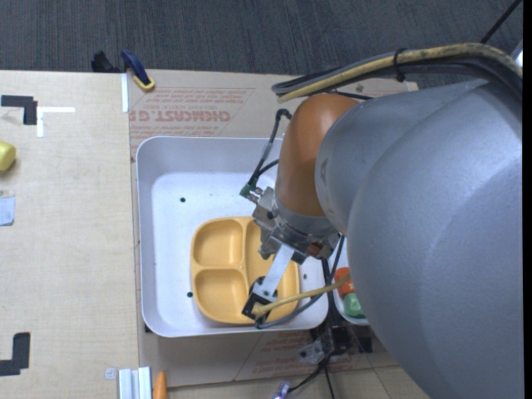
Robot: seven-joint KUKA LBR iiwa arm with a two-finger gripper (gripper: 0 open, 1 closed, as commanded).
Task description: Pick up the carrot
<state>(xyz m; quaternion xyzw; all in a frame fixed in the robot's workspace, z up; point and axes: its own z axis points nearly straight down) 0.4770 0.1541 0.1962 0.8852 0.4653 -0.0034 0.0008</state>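
Far to the left of the claw, at the edge of the view, a small rounded yellow object [4,156] is seen on the pale wooden bench [66,248]. Closer in, up and to the left of the claw, a blue-and-yellow clip [137,70] is laid by the corner of a brown cardboard sheet [199,110] printed in red. On that sheet a shallow white plastic bin [162,223] is set. Within it, beneath the claw and reaching out to its left, a yellow divided plastic plate [218,273] is placed.

The robot's metal claw [283,238] is pointed down over the right part of the plate, under the orange band of the big grey arm [432,223]. Whether it is released or clenched cannot be told from this angle. Nothing is seen to be grasped by it, and contact with the plate cannot be judged.

Just down and to the right of the claw, past the bin's right wall, the small orange carrot [342,283] is found. Only an orange-red patch is shown, with a green patch just below it; the rest is covered by the arm. It is kept apart from the claw.
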